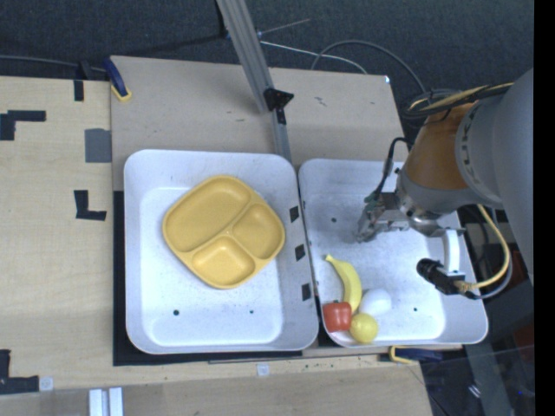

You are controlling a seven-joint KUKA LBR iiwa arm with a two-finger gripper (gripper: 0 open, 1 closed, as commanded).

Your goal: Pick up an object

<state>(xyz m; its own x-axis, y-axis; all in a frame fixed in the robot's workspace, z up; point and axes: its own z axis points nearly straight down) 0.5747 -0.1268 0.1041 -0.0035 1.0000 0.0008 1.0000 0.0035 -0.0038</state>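
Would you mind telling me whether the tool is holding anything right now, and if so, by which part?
Nothing is held. The tool hangs over bare floor in the right bin, apart from the banana.

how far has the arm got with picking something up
Done: nothing looks lifted. The curved yellow banana, small red fruit, round white ball and yellow lemon lie in the right white bin. In hand: the two-finger gripper is low over bare bin floor. Left: reaching an object, gripping, lifting.

The grey arm with its orange band (434, 159) reaches in from the right, its two-finger gripper (371, 225) pointing down and leftward.
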